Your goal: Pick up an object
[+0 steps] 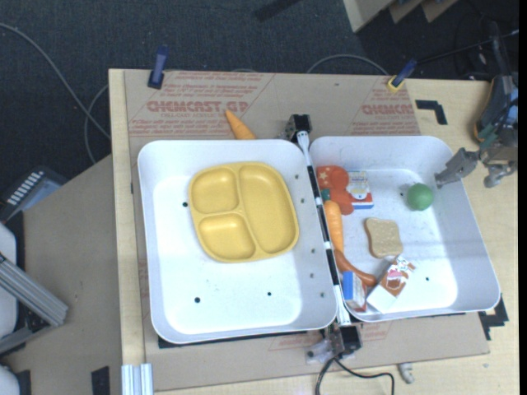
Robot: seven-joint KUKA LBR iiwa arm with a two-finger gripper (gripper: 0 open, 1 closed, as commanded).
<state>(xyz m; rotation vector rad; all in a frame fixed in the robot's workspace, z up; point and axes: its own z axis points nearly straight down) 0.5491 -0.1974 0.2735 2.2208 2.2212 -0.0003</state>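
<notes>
Two white bins side by side on the surface: the left bin [165, 303] holds one yellow three-part tray [244, 211], and the right bin [473, 253] holds one green ball [420, 197], one bread slice [384, 237], one carrot [333, 224] along its left wall, plus a red-and-white packet [396, 276] and a jumble of red, white and blue pieces I can't identify. Another orange piece [240, 126] lies on the surface behind the left bin, half hidden by its rim. The gripper [469, 164] sits at the right bin's far right rim, just right of the ball, holding nothing; its spread I can't tell.

"CHEMCAST GP" on brown board [198, 105]
</notes>
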